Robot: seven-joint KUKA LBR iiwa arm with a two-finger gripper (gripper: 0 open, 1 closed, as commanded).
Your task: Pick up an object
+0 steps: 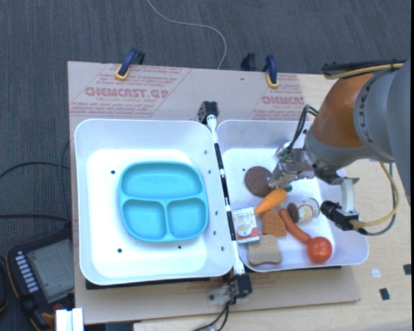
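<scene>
- Right bin (345,257) holds the toy food; the gripper (284,169) is low over its middle, just above the carrot (271,201) and beside the brown disc (257,179).
- Carrot: judged light, stiff, smooth plastic, likely slippery; best pinched across its thick mid-body.
- Finger state: cannot tell, as the wrist blocks the tips.
- Small round item (306,211) by the sausage (294,225): unidentifiable.
</scene>
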